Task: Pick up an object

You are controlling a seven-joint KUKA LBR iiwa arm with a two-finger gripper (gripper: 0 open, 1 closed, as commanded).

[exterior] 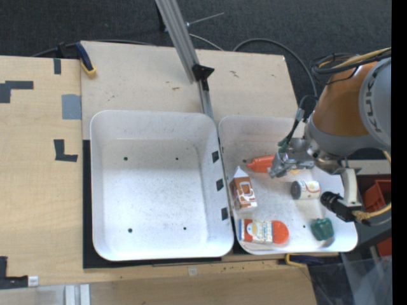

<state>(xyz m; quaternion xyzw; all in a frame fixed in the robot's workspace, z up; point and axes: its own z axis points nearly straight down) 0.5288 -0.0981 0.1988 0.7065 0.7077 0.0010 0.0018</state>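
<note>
Orange carrot-like toy [259, 164] in the right bin [254, 127], just left of the pincer [280, 169] (open or closed, cannot tell): probably light, stiff, smooth plastic, best pinched across its thick middle.

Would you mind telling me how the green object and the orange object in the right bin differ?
The green object is squat and blocky, while the orange object is longer and tapered. The green object lies near the right bin's front right corner, apart from the arm; the orange object lies further back, right beside the end effector. Both are small and rest on the bin floor.
</note>
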